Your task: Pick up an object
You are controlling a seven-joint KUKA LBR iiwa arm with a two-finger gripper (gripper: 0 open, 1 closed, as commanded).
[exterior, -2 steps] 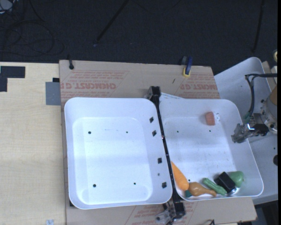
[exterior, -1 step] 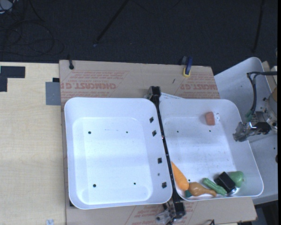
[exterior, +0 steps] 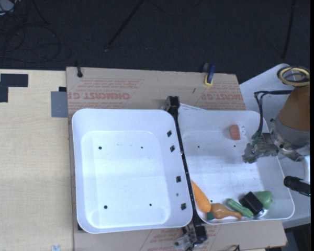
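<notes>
Tool point(exterior: 249, 156) low at right white plastic bin's point(exterior: 220, 120) right wall, grip state can't tell. Risk: clips wall, misses small pink block point(exterior: 234, 132) nearby.

Even, soft overhead light; low-res, slightly soft pic.

White bins point(exterior: 126, 120) bright but not blown out, w/ mild grey shading along inner walls, esp. left bin's left & bottom edges. Tabletop point(exterior: 26, 156) evenly lit, pale. Background up top very dark, cables barely readable. No hard shadows; faint soft shadow under the hand point(exterior: 251, 155) on the right bin floor. No strong glare. Edges of small items at right bin's lower corner fuzzy, colours a bit smeared. Little visible lens distortion.
</notes>
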